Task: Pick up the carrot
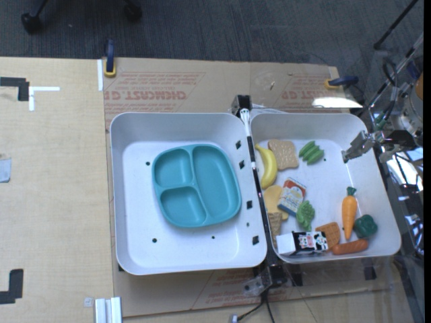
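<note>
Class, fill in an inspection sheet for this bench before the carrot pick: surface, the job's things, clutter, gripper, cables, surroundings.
Surface: wooden bench with cardboard under two white bins, left bin and right bin.
Job's things: carrot lies in the right bin, green top pointing to the far side, untouched.
Clutter: in the right bin, banana, bread slice, green pea pod, small carton, a second orange vegetable; in the left bin, teal divided plate.
Gripper: gripper over the right bin's far right side, apart from the carrot; finger state unclear.
Cables: black cable at the near edge.
Surroundings: dark carpet, chair base, clamps.
</note>
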Motion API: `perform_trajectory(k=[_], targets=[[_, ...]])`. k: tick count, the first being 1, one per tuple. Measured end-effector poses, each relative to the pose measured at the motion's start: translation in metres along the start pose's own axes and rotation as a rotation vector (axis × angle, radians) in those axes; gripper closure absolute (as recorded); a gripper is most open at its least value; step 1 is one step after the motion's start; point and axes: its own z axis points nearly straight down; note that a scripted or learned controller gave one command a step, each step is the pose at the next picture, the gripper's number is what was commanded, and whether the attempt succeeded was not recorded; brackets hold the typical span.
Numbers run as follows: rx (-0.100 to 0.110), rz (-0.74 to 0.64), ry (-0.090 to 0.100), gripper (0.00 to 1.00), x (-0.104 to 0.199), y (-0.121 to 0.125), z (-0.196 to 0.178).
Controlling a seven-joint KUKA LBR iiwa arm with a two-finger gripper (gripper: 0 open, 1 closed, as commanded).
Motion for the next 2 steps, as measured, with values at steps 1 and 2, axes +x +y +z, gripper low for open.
perform_trajectory(k=[1,2], targets=[[0.002,0.117,0.003,0.0,-0.0279,-0.0119,0.1598],[0.0,0.12,0.002,1.0,-0.0288,-0.0107,0.1506]])
